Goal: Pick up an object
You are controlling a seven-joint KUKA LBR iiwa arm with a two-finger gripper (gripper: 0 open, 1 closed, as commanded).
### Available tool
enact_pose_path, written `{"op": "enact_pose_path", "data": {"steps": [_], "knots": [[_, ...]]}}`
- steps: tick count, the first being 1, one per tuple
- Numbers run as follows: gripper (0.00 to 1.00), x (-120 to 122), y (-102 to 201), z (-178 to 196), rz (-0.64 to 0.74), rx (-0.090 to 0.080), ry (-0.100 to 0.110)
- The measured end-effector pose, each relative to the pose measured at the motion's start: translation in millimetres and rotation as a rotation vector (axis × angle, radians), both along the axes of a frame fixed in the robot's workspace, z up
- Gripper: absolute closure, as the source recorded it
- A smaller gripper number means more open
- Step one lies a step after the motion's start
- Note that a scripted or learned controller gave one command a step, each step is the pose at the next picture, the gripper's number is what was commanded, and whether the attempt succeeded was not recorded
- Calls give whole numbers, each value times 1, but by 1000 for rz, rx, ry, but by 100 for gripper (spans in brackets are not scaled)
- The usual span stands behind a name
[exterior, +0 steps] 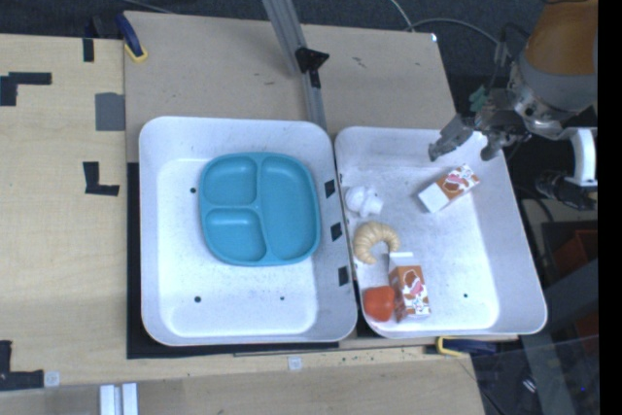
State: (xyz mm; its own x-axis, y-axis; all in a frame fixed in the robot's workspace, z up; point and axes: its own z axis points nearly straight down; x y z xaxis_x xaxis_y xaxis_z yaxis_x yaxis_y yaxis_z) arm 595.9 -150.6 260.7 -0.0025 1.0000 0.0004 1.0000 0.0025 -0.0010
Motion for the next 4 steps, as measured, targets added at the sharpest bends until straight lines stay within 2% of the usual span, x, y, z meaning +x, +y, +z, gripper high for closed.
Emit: {"op": "enact_pose_path", "data": {"steps": [1,2,3,4], "knots": [[0,0,0,0,0,0,0],[0,9,-3,-52,-1,-1,5],[0,7,-3,-117,-1,0,7],[0,12,-4,-145,-1,-7,-18]]}}
